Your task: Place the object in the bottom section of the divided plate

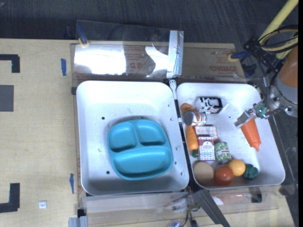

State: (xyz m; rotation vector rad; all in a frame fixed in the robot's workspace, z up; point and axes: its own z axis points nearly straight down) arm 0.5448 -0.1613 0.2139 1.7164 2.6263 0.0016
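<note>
Two shallow white bins sit side by side on the pale wooden counter [38, 126]. In the left bin [90, 98] lies a blue divided plate [139, 148], a little below the bin's middle — two small sections toward the top of the frame and one long section toward the bottom, all of them bare blue.

The right bin [236, 91] carries the clutter. Along its left wall runs a column of toy food: a small can [199, 118] near the top, a carrot-like orange piece [191, 137] below it, then a pink-and-white carton [206, 143] with a green-patterned packet [222, 151] just beside it. Along the bottom edge sit a tan egg-shaped thing [203, 170], a red tomato [224, 174], a yellow lemon [236, 166] and a dark green piece [251, 172], packed close together. A black-and-white item [209, 103] lies near the bin's upper middle.

The arm comes in at the right of the frame, and its gripper [250, 117] hangs over the right side of that bin. Directly under it is an orange bottle-shaped object [252, 134], tilted, its upper end right at the fingers (whether they are pinching it or merely touching it I cannot tell from here). That object is in the right bin, well apart from the plate.

A clear plastic sheet [123, 56] rests on the counter above the left bin.
</note>
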